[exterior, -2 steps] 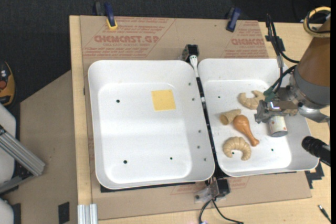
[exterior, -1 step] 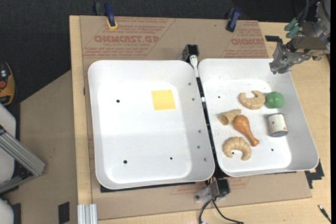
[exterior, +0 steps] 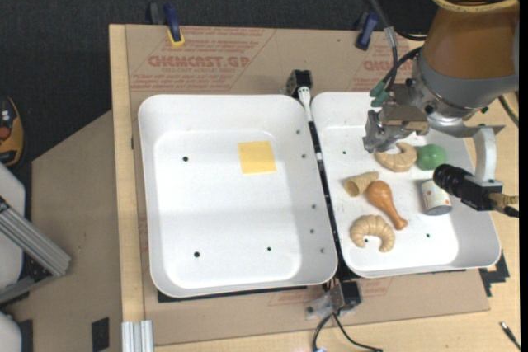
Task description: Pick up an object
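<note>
The pincer [exterior: 388,138] hangs low over the right bin [exterior: 474,255], directly above a pale curved bread ring [exterior: 398,160] that lies in the upper half of that bin; whether the pincer is released or clenched cannot be told from this view, and nothing is seen between its tips. The bread ring appears to be a light, rigid toy food with a smooth surface, so expect little weight but some tendency to slip; a grip across the narrow width of the curved body looks more secure than one across the whole arc. Relative to the bread ring, the right bin also holds a green ball [exterior: 430,156] just beside it toward the arm, a small cone [exterior: 360,183] below and to the left, a drumstick [exterior: 384,199] below, a croissant [exterior: 373,232] further below, and a small white cylinder [exterior: 435,198] below the ball. These pieces lie close together, so a neighbour may be nudged. The left bin [exterior: 153,202] holds one flat yellow cheese slice [exterior: 256,157], well apart from the bread ring
</note>
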You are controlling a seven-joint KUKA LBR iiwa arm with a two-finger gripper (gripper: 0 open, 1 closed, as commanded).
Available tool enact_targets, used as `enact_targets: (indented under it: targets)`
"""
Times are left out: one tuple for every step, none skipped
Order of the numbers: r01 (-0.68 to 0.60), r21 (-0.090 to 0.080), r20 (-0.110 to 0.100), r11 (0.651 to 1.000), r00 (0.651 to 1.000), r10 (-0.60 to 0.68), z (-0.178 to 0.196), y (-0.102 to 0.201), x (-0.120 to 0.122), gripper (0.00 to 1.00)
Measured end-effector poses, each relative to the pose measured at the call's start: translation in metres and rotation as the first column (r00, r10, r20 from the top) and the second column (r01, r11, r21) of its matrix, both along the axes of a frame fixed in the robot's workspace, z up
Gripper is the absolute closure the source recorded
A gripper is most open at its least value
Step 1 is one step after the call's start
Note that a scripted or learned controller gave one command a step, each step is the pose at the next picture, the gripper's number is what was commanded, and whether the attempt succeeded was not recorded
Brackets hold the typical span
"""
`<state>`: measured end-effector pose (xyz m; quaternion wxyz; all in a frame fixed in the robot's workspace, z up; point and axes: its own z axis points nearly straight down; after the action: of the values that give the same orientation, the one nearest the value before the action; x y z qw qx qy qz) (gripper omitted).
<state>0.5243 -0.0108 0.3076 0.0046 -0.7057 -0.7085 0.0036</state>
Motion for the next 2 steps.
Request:
enact_targets:
  targets:
    - [-0.002,0.000,0.028,1.000,1.000,0.002,0.122,0.042,0.027,1.00]
    - [-0.001,0.001,0.028,1.000,1.000,0.001,0.232,0.078,0.037,1.00]
